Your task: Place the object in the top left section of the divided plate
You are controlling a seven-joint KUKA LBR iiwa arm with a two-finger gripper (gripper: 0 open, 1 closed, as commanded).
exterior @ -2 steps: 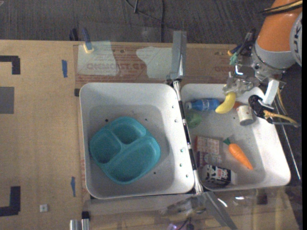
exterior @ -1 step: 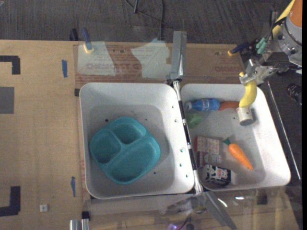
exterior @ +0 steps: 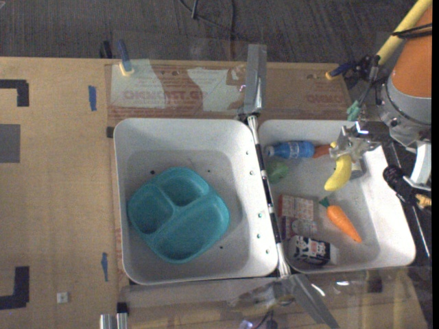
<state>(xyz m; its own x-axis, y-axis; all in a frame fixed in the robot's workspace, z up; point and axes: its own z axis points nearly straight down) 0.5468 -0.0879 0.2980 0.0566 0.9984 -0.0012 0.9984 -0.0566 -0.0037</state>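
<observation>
Gripping the banana [exterior: 339, 174] by its top end, the pincer [exterior: 347, 149] hangs over the right bin [exterior: 401, 242], the fruit dangling below, the divided plate [exterior: 178, 214] well off leftward.

Grey arm [exterior: 405, 108] with orange band, seemingly metallic silver hand [exterior: 348, 144].

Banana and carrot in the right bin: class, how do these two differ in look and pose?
The banana is yellow and curved; the carrot is orange, straight and tapered. The banana hangs at the gripper, while the carrot lies on the bin floor. Both are toy foods in one bin.
</observation>
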